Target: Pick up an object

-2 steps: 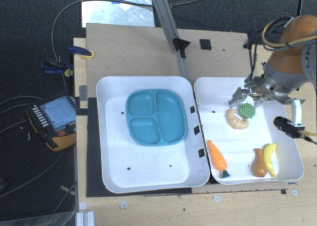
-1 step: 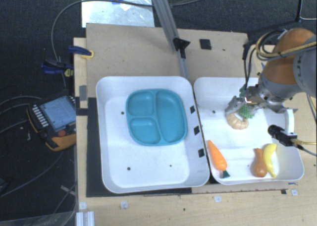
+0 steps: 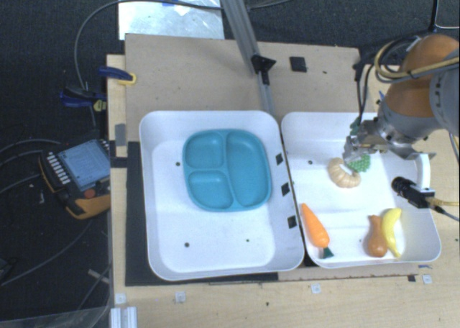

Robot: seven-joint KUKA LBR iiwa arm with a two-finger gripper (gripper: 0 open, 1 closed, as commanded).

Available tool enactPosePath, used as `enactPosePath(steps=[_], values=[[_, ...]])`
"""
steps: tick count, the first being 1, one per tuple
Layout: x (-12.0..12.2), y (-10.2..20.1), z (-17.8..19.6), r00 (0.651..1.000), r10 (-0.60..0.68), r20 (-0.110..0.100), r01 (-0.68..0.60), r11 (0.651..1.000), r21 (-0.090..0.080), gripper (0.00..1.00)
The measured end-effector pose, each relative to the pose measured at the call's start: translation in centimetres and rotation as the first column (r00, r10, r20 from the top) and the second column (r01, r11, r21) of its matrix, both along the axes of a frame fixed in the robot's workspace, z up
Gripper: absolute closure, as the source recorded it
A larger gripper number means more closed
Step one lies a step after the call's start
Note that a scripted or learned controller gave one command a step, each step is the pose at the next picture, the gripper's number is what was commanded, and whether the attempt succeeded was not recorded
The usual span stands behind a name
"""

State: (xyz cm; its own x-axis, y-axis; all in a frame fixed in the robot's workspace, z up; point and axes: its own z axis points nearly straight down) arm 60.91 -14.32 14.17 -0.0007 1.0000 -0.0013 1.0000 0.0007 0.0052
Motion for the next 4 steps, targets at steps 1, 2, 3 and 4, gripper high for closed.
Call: enactPosePath(steps=[1,2,3,4], values=[[-0.4,0.6,6.1,1.000,0.004,0.003,-0.004,1.000,0.000,1.00],[-0.3,0.6,6.0,1.000,0.004,-0.003,-0.004,1.000,0.001,1.00],[-0.1,6.0,7.0,1.000,0.010,-0.002,-0.010,1.000,0.003,1.00],[1.7,11.6,8.2,1.000,0.011,-0.001,-0.011,1.000,0.004,1.00]])
